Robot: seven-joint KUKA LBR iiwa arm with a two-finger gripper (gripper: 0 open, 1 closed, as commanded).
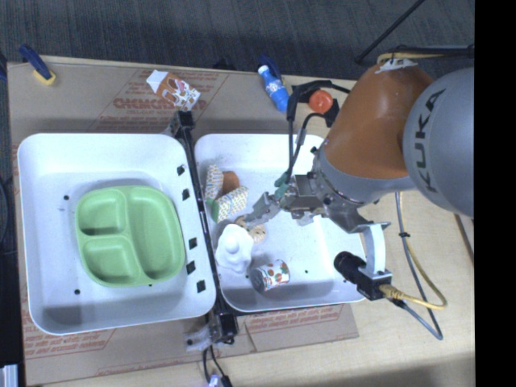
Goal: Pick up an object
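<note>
A: Where was the tool (260,208)?
B: In the right bin (266,147), low over the snack pack (231,204) at its 9 o'clock, placed for pickup.
A: Finger state?
B: Could not tell; nothing visibly clamped.

We read "KUKA" in dark capitals on the grey arm (439,147), running up its casing at the right, just beside the orange band. On the cardboard sheet (121,103) under the bins, at the far left, there is reddish-brown print; the letters blur and we cannot make out the words. More of the same print shows along the near edge, also unreadable. The small can (271,275) carries a picture label, with no legible text.
</note>
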